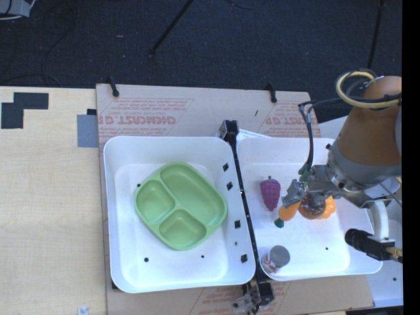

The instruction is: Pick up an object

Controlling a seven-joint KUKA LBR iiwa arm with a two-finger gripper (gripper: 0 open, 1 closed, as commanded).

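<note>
Camera view: I see my gripper (pixel 296 192) low in the right bin (pixel 328 260), just beside the purple grapes (pixel 270 193), above the toy carrot (pixel 287 213); its state I cannot tell.

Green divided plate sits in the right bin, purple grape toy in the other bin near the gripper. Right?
Not quite. The camera view shows the green divided plate in the left bin, not the right. The purple grape toy lies in the right bin, near the gripper.

The cardboard sheet (pixel 144 113) under the bins bears upside-down red lettering, roughly "CHEMCRZT G P".
</note>
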